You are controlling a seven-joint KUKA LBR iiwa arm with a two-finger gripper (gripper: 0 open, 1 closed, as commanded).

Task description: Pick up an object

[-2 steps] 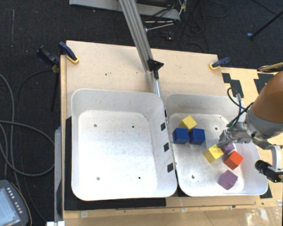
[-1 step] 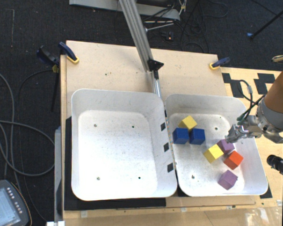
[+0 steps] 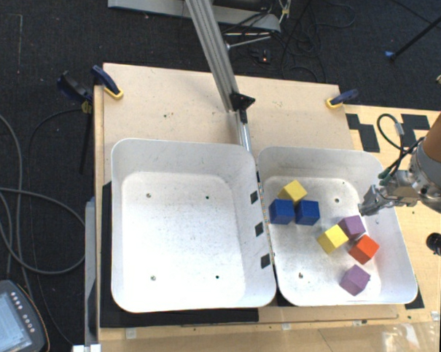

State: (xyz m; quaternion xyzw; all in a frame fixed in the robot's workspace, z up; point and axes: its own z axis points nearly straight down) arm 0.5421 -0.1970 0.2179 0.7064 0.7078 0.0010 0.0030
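A: Where is the gripper (image 3: 370,205)?

B: At the right side of the right bin (image 3: 320,160), coming in from the right edge. Its dark tip sits just above and right of the upper purple cube (image 3: 352,225), close to it, but I cannot tell whether it touches. Whether the pincer is spread or pressed together I cannot tell either; the tip is too small and dark. Nothing shows between its parts.

A: And the things it could pick?

B: 7 cubes, all in the right bin. Nearest the tip is that upper purple cube, touching a yellow cube (image 3: 333,238) on its lower left and an orange cube (image 3: 364,249) on its lower right. Below those 3, a little apart, lies a 2nd purple cube (image 3: 355,279) near the bin's lower right corner.

A: The rest?

B: Toward the middle of the bin, 2 blue cubes side by side: the left blue cube (image 3: 281,211) and the right blue cube (image 3: 307,212). Another yellow cube (image 3: 294,191) sits just above them, between the 2.

A: Farther out?

B: The left bin (image 3: 134,157) stands beside the right one on the tan board (image 3: 180,104). A metal pole (image 3: 215,51) slants down to the seam between the bins. 2 blue-and-yellow clamps grip the board's top corners: the left clamp (image 3: 108,83), the right clamp (image 3: 342,98).
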